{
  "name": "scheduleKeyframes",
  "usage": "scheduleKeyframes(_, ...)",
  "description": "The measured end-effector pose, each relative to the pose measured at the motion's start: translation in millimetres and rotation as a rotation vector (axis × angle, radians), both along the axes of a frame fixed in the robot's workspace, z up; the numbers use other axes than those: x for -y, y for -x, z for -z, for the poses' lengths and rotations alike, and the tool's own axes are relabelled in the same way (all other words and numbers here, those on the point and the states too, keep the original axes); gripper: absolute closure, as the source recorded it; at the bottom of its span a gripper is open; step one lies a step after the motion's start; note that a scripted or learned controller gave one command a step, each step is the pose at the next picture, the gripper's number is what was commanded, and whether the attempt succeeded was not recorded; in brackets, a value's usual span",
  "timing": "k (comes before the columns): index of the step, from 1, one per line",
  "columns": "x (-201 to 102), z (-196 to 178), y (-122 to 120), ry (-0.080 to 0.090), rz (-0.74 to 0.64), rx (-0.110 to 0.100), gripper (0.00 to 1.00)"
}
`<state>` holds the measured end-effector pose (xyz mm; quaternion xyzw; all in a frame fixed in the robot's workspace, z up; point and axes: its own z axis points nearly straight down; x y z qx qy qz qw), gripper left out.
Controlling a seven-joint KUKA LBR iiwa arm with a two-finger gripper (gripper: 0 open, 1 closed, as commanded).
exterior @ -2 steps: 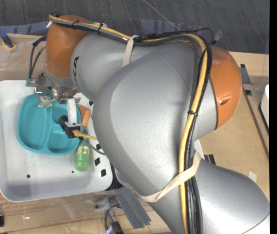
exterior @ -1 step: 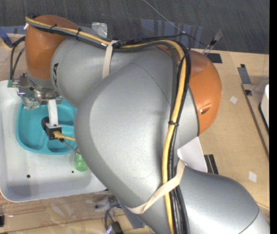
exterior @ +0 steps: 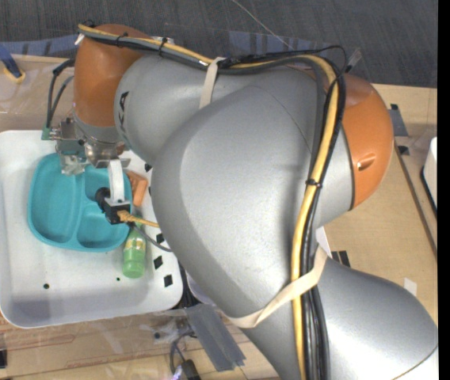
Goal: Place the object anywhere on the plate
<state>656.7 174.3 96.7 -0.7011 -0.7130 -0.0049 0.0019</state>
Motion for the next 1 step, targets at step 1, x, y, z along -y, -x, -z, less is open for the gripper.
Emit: scheduleKeyframes(1,-47.1,-149.4,3.8,0.005,0.005,0.004,1.0)
